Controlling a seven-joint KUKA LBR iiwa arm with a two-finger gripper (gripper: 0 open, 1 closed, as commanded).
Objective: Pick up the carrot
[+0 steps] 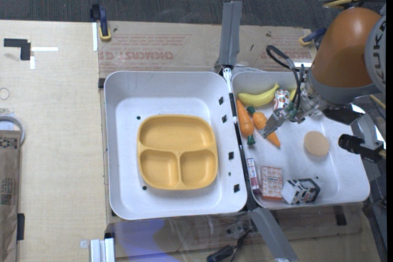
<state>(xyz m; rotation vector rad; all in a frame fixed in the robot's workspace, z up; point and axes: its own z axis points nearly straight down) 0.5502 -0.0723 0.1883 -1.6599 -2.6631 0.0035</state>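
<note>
Two orange carrots lie in the right bin [350, 193]. One carrot [244, 121] rests against the bin's left wall, its green top toward the front. The other carrot [272, 138] lies slanted beside it, with its green top near the banana. My gripper [271, 126] reaches in from the right and sits low over the middle of this second carrot, hiding part of it. I cannot see whether it has hold of the carrot.
A yellow banana [258, 97] lies behind the carrots. A round tan cookie [317, 144], a small printed box [271, 181] and a black-and-white item [302, 191] share the right bin. The left bin [123, 150] holds a yellow divided plate [178, 151].
</note>
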